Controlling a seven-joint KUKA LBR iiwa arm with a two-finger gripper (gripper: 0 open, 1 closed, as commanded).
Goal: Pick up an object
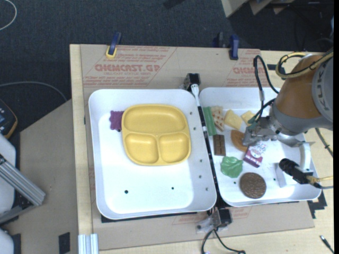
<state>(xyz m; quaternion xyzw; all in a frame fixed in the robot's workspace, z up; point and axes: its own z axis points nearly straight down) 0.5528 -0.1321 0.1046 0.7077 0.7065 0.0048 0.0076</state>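
The left bin [106, 157] holds a yellow divided tray [157, 133] with a purple piece [115, 119] touching its far-left edge. The right bin [296, 194] holds the clutter: just below the gripper [256, 135] lies a purple-and-white packet [256, 154], farther below a brown round disc [252, 185], to its left a green lump [231, 166], a dark bar [218, 145] and a green strip [208, 119]. The arm [303, 97] bends in from the right, wrist down over the bin. Its fingers are hidden, so their spread is impossible to judge.

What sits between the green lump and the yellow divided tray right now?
In the camera view, between the green lump and the yellow divided tray lie a dark brown bar and the two bins' adjoining rims, with bare white floor on either side.
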